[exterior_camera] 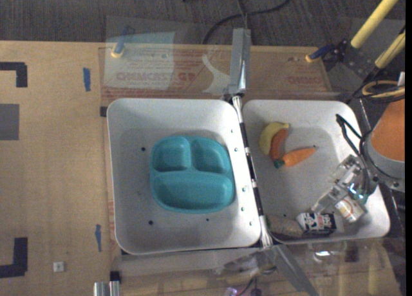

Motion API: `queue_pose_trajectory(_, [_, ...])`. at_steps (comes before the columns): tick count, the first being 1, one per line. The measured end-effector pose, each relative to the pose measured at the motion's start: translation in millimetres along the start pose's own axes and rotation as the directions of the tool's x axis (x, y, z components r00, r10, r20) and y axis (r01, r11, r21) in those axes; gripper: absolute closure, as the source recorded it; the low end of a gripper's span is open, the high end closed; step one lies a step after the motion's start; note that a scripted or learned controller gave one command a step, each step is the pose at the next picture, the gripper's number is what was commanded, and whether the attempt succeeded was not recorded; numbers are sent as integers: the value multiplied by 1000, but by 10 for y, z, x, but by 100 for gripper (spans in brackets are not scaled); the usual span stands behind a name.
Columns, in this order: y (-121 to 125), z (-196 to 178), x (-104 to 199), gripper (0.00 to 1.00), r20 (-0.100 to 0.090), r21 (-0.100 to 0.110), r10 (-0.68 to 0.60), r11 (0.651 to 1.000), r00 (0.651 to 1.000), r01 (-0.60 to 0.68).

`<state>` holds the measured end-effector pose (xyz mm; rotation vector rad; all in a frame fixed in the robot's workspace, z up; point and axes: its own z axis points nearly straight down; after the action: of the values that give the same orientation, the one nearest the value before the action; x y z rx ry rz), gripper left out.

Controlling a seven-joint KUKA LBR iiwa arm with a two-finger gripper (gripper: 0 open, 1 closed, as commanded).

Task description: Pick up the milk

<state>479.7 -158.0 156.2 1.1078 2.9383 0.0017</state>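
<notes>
The milk is a small black-and-white carton lying on its side near the front edge of the right bin. My gripper reaches in from the right at a slant, with its tip just above and to the right of the carton. From this view I cannot tell whether it touches the carton. The arm's orange band shows at the right edge.
A yellow banana and an orange carrot lie in the back of the right bin. A greyish lump sits left of the milk, and a small white-and-orange item lies to its right. The left bin holds a teal divided plate.
</notes>
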Motion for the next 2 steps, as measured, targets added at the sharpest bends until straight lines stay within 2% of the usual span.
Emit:
queue_pose_trajectory(1, [439,-441,38,0,4,-1,-173,985,985,173])
queue_pose_trajectory(2, [98,286,-10,0,2,0,-323,946,946,323])
